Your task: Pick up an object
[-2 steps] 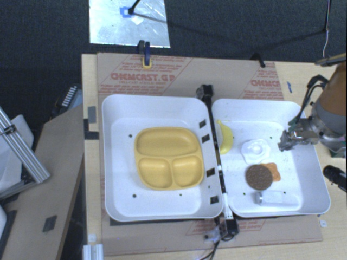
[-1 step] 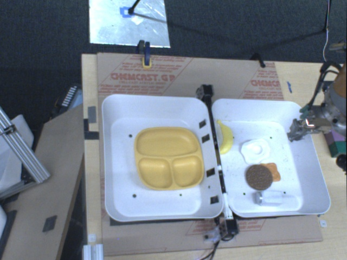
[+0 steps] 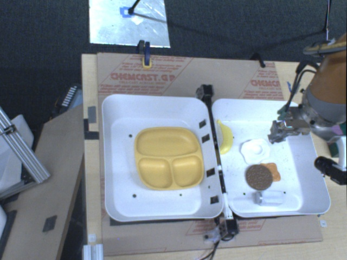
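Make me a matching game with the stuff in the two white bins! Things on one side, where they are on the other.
Things:
1. yellow tray
2. banana
3. fried egg
4. brown patty

Places:
A. against the right bin's left wall
B. middle of the left bin
C. right bin, just below the fried egg
D. right bin, just above the brown patty

Pairs: 1-B, 2-A, 3-D, 4-C

The arm (image 3: 328, 85) is cut off by the right edge, so its upper part cannot be seen. The gripper (image 3: 277, 130) is small and dark, and its state is not clear. The brown round object (image 3: 259, 176) covers part of an orange piece (image 3: 272, 171). A pale object (image 3: 269, 198) near the right bin's (image 3: 317, 202) front wall is too faint to identify.
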`<state>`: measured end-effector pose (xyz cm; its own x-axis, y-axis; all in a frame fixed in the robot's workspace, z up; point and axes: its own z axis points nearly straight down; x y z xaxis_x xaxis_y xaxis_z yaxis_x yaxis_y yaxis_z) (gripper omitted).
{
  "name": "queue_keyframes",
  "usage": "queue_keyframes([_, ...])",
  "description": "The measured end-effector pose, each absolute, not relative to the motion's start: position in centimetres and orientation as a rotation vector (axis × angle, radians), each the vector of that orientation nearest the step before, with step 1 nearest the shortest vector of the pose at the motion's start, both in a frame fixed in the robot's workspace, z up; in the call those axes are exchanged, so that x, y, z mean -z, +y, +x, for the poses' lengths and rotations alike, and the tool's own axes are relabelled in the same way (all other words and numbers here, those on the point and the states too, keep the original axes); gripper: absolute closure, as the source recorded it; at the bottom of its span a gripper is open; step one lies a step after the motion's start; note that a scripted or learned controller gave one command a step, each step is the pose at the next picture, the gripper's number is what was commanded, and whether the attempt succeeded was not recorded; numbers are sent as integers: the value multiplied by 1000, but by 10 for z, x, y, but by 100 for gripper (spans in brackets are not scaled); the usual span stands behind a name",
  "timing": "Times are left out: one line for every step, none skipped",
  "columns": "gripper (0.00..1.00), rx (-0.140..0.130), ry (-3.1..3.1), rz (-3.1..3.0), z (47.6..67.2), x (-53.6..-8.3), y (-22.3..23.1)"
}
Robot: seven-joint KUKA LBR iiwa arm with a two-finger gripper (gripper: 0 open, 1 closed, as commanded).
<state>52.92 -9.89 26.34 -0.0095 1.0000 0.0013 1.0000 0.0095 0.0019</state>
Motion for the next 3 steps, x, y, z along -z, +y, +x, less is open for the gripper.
queue_keyframes([100,-4,2232,2211,532,-247,-51])
queue_keyframes([100,-3,2233,2212,541,-231,-1])
queue_keyframes([100,-4,2233,2211,553,-221,51])
